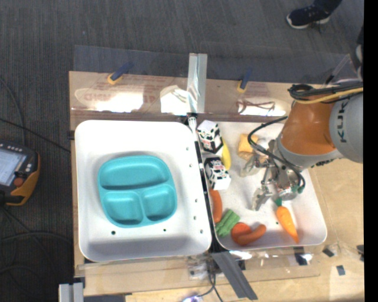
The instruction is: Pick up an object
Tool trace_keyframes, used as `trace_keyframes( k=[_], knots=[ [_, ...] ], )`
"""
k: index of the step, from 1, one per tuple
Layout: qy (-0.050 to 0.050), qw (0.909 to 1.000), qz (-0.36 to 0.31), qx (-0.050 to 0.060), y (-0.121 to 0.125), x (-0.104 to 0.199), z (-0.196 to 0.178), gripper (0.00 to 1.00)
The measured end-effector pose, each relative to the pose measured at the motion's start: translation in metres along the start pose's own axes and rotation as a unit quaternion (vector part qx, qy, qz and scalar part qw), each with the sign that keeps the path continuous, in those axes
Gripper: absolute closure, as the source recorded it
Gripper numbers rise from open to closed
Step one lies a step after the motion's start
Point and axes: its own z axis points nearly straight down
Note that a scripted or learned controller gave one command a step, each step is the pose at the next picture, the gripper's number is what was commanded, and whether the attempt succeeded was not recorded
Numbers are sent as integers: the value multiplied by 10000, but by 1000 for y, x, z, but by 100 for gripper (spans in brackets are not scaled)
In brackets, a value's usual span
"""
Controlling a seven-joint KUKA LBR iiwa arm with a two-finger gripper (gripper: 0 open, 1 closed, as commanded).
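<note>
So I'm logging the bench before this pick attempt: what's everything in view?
Left bin: 1, white, left half of bench.
Divided tray: 1, teal, inside left bin.
Right bin: 1, white, right half of bench.
Cow-print blocks: 2, black and white, right bin's left edge.
Banana: 1, yellow, beside the blocks.
Yellow piece: 1, right bin's far side.
Carrot: 1, orange, near right corner.
Green vegetable: 1, right bin's near side.
Red-orange toy: 1, beside the green one.
Handheld controller: 1, orange and black, floor at left.
Shoe: 1, black, top edge.
Gripper: 1, grey, over right bin.

The grey arm, orange-banded at the wrist, points its gripper (273,193) downward with fingers spread.
</note>
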Motion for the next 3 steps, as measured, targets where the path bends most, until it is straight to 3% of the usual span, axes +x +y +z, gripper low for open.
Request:
trace_keyframes(
  k=[1,2,3],
  knots=[
    [-67,9998,-203,29,-24,77,-3,0],
    [-40,9998,-211,28,-22,77,-12,100],
    [-28,9997,243,-1,4,-18,-2,100]
  ],
)
